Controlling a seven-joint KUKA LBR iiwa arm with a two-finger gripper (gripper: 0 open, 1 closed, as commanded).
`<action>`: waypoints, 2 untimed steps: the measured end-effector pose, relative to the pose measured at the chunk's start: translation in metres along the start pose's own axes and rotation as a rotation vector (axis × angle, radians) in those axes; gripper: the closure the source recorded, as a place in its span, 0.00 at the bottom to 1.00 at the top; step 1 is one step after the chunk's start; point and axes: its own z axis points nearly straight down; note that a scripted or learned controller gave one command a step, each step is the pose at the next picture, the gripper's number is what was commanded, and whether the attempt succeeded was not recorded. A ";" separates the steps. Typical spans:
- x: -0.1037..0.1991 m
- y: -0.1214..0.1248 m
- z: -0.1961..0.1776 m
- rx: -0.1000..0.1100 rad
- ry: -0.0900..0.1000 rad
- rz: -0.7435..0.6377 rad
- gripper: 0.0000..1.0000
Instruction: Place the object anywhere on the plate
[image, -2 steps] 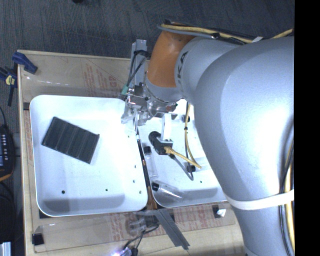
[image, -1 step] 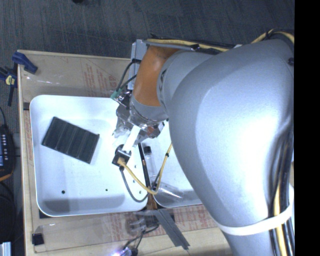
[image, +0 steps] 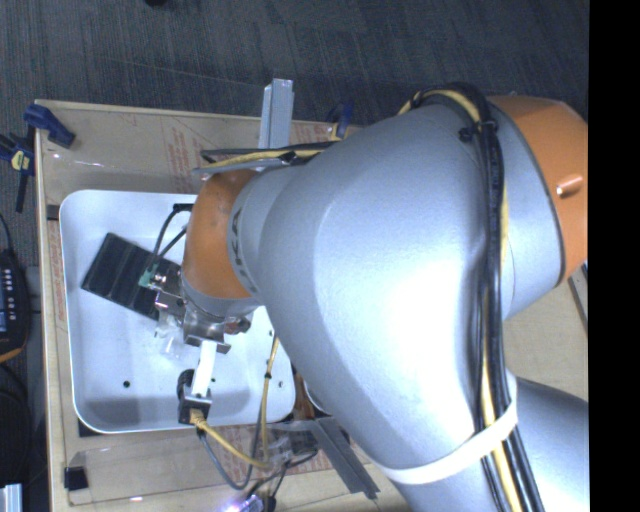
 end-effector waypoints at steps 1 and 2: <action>0.035 -0.058 0.007 -0.002 0.001 -0.396 1.00; 0.031 -0.048 -0.112 -0.005 0.001 -0.532 1.00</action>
